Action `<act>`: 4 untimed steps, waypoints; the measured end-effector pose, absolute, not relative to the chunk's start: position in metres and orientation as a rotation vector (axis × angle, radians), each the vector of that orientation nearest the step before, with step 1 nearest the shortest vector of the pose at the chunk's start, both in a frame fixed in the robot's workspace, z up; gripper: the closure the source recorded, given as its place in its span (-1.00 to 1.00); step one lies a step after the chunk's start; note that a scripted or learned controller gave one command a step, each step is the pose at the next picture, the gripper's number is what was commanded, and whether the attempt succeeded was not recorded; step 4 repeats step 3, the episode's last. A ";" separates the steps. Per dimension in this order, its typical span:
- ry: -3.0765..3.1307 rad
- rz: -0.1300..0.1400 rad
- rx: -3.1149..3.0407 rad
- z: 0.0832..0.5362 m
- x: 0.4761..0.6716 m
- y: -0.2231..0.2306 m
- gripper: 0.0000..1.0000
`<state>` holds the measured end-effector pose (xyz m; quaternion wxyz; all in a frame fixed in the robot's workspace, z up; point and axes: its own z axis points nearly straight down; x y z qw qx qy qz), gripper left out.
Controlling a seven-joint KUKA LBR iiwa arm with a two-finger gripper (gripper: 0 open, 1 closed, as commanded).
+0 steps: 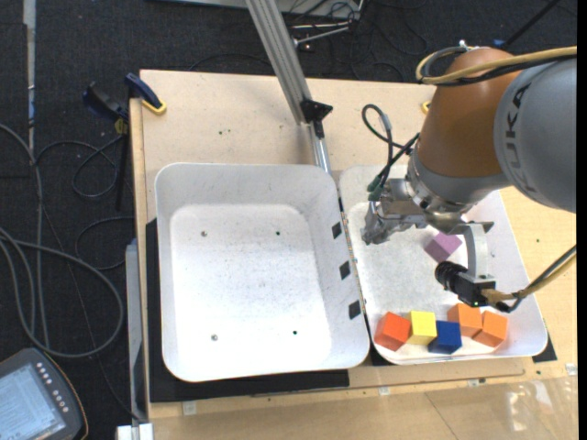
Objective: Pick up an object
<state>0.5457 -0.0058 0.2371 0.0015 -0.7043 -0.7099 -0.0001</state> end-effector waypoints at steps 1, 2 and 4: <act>-2.229 0.000 -2.210 0.236 0.533 0.045 1.00; -2.227 0.001 -2.211 0.243 0.499 0.083 1.00; -2.221 0.001 -2.221 0.243 0.500 0.080 -1.00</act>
